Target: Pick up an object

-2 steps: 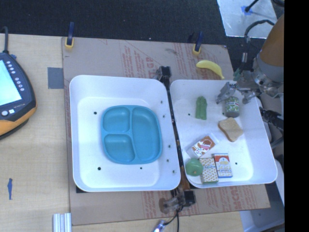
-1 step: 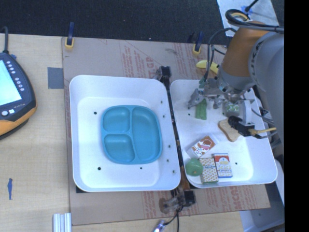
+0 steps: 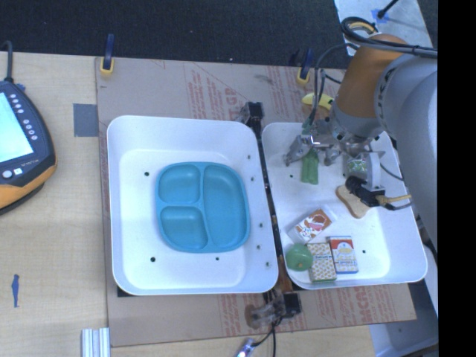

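At far edge of right bin: claw spread open, nothing held, low over green block. Risk: fingers straddle block's far tip only, so closing may pinch the end and it slips out. Tan wooden piece near, could get nudged.

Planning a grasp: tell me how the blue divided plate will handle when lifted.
The blue plate looks like moulded plastic, so probably stiff and light. It lies flat in the left bin, so its low rim may be hard to grip.

Single fixed camera above bench, angled down, both white bins in frame
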Robot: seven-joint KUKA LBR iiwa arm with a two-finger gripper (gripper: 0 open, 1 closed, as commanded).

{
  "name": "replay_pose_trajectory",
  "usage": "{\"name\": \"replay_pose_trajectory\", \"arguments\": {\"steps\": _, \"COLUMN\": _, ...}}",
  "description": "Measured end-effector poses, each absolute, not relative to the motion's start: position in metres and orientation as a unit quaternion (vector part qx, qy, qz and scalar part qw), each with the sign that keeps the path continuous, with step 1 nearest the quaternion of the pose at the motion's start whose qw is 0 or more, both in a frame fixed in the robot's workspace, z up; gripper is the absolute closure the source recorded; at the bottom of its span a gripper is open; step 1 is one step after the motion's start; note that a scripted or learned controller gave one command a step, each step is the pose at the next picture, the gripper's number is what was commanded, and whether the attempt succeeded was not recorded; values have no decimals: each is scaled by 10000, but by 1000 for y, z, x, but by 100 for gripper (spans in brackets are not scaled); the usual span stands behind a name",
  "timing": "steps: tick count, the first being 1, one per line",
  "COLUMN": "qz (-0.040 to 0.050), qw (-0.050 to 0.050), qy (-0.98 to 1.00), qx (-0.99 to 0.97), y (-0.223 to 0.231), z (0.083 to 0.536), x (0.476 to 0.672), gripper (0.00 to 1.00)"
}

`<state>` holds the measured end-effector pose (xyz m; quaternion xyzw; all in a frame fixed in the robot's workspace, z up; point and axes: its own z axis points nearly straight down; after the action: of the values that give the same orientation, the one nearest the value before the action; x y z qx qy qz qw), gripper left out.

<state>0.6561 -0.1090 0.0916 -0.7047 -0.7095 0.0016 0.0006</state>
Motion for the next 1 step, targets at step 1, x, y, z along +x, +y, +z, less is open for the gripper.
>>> {"name": "replay_pose_trajectory", "arguments": {"steps": 1, "qz": 16, "qw": 8, "qy": -7102, "qx": -7040, "y": -109, "z": 102, "x": 656, "gripper": 100}}
